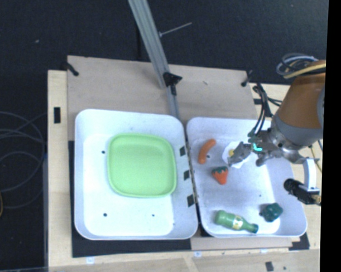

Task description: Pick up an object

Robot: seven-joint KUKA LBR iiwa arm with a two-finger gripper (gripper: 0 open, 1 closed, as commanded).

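Where the bench carries its two white bins side by side, the left bin holds a pale green square plate, lying flat near the bin's middle.

The right bin holds four small things. An orange sausage-shaped toy lies near the bin's left wall, toward the far edge. Just nearer the front and a little right of it sits a strawberry-like toy, red-orange with a green top. A green bottle with a yellow label lies on its side along the front edge, neck pointing right. A dark teal lump rests near the front right corner, apart from the bottle.

The grey arm with its orange band reaches in from the right, over the far right part of the right bin. Its gripper hangs low above the bin floor, between the sausage toy and the right wall, just beyond and right of the strawberry. A small yellowish patch shows at its pale tip, but I cannot tell whether that is an object or part of the gripper, nor whether the gripper is released or clenched.
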